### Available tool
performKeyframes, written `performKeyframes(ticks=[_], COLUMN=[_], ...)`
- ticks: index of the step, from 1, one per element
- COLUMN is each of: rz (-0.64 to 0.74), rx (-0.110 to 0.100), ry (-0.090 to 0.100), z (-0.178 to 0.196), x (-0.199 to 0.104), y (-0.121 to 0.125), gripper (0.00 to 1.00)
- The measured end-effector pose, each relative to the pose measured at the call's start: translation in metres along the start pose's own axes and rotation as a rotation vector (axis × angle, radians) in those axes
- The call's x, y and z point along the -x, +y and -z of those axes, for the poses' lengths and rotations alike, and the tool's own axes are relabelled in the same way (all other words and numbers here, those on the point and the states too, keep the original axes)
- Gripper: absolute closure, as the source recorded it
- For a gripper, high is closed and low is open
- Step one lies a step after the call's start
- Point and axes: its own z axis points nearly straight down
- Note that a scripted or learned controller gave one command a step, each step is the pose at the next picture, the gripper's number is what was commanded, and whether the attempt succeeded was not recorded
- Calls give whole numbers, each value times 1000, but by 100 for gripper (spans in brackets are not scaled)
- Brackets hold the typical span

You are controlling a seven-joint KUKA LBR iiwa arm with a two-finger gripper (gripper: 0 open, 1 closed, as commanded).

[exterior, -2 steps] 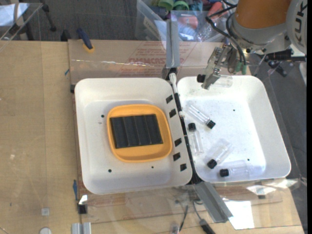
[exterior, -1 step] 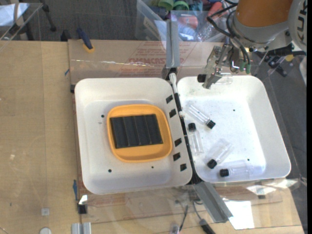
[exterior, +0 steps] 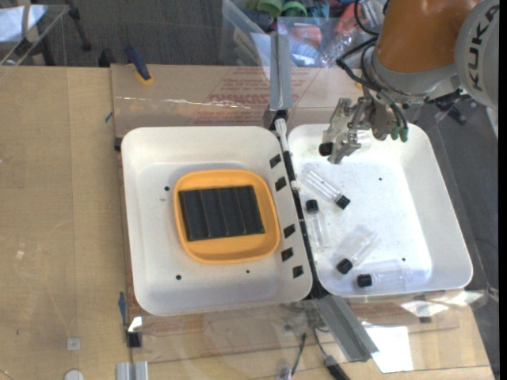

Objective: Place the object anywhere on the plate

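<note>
Lettering "KU" — arm (exterior: 475, 30) casing

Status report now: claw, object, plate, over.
Claw over right white bin, far-left corner. Clear plastic vials with black caps lying loose in it. Orange square plate in left bin.

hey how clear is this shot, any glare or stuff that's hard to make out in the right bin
Camera view: lighting is even and soft, with faint shadows. The clear vials nearly vanish against the white right bin; mostly their black caps stand out. The orange plate is sharp. The gripper is slightly soft.
</note>
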Motion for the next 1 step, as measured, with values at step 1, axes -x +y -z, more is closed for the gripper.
performKeyframes(ticks=[1], rz=[134], rx=[0], ry=[-6], z=[23], x=[2], y=[10], gripper=[100])
